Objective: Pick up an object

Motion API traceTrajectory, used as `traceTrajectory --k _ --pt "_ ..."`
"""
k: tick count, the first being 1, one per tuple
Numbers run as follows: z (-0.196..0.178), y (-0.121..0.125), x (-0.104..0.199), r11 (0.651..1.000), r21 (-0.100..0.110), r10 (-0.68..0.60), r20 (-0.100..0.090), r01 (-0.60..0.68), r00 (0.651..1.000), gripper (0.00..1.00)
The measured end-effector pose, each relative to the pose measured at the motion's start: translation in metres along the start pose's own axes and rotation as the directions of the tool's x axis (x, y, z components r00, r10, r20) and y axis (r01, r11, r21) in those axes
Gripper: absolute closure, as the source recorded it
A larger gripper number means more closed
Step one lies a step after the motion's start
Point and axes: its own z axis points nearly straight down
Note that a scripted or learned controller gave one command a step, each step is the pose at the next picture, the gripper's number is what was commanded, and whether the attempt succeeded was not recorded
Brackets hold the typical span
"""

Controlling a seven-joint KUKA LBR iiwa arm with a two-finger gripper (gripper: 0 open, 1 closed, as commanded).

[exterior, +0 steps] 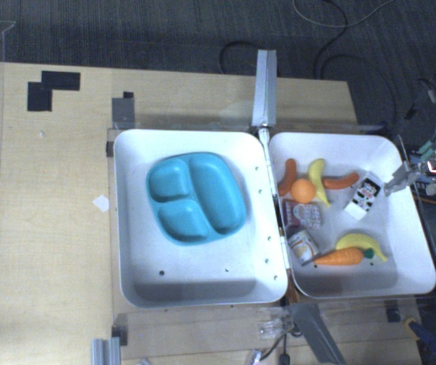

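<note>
Over in the left bin [127, 204] sits a blue divided plate [197, 196], and across the divider the right bin [412, 226] is crowded: an orange ball [303, 191] touching a yellow banana [318, 179], a wrapped packet [306, 216] below them, a small white box [363, 195], then a carrot [338, 258] lying against a second banana [361, 242]. At the far right edge the gripper [400, 177] hangs near the bin's rim, just beside the white box, and whether it is open or closed cannot be told.

blue divided plate [197, 196] in white bin [138, 265]; orange carrot [338, 258], yellow banana [361, 242].
</note>
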Motion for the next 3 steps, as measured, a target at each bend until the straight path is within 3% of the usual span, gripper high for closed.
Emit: traceTrajectory --k 1,2,3 --pt "-0.071 -0.028 0.037 1.0 -0.003 0.023 0.0 -0.023 1.0 0.0" --pt "0.056 0.034 0.03 0.997 0.003 0.08 -0.001 -0.08 0.997 0.0" --pt "0.15 0.028 0.05 0.992 -0.03 0.124 0.008 -0.124 0.992 0.0"
